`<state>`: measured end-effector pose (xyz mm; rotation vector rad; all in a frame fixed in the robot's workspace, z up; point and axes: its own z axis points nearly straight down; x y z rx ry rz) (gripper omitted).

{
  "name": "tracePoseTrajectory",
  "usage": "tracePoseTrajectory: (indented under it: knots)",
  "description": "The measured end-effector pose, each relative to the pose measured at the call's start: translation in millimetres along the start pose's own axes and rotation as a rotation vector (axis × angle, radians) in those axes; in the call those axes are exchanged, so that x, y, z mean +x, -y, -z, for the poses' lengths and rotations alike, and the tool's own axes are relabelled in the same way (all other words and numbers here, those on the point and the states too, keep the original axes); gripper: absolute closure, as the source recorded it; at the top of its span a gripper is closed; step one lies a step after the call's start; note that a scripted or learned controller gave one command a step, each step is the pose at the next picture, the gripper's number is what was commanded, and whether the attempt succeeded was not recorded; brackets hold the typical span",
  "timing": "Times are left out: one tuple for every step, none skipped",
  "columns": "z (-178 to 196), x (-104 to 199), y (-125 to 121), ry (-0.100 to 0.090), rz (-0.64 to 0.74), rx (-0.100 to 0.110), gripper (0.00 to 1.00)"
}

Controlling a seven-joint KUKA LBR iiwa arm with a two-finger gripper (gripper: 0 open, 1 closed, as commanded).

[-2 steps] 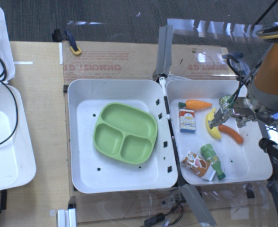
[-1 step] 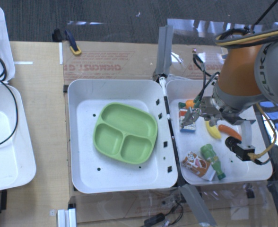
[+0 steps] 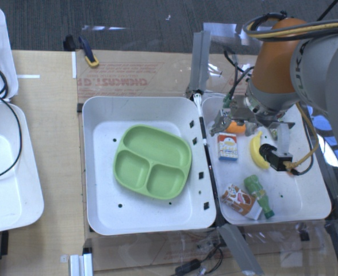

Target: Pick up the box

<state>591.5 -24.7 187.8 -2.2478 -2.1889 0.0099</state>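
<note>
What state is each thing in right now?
Box: upright in the right bin, free of the gripper.
Banana: lying beside the box.
Green bottle: lying on its side.
Snack packet: lying flat.
Green plate: flat in the left bin, bare.
Gripper: above the box.

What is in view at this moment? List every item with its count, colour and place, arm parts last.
bins: two, white, side by side on the bench.
divided plate: one, light green, three compartments, middle of the left bin.
box: one, white with blue and red print, right bin near its left wall, lying free.
banana: one, yellow, right bin, beside the box.
bottle: one, green, lying near the right bin's front.
packet: one, white and brown-red, right bin front, touching the bottle.
orange item: one, under the wrist, partly hidden.
clamp: one, blue and yellow, on the bench behind the left bin.
arm: one, grey with orange band, over the right bin.
</note>
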Motion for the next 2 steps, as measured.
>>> tracePoseTrajectory:
  knots:
    - [0, -26, 52, -0.001, 0.007, 0.0, 0.0]
    - [0, -5, -1, 0.0, -0.029, 0.0, 0.0]
